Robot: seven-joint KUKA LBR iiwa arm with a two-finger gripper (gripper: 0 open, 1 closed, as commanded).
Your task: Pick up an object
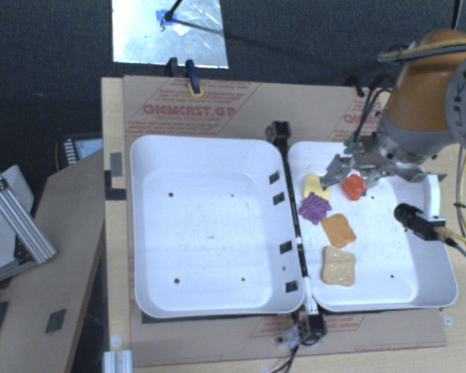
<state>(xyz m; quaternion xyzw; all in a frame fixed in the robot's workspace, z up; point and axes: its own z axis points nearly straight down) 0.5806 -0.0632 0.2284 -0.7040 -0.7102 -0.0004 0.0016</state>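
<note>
Toward the right of the frame, the claw [348, 171] hangs in the right bin [419, 286], fingers spread, not pinching anything; a red toy [353, 186] lies just below, beside the yellow piece [314, 186].

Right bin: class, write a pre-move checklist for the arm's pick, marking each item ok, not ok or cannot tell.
1. Objects sit in the right bin: ok.
2. Gripper is over that bin, beside the red piece: ok.
3. Red piece lies apart from the yellow piece: ok.
4. Purple piece touches the yellow piece, so a clean single pick there: not ok.
5. Something already held: cannot tell.
6. Orange piece and tan piece lie clear of the arm: ok.
</note>
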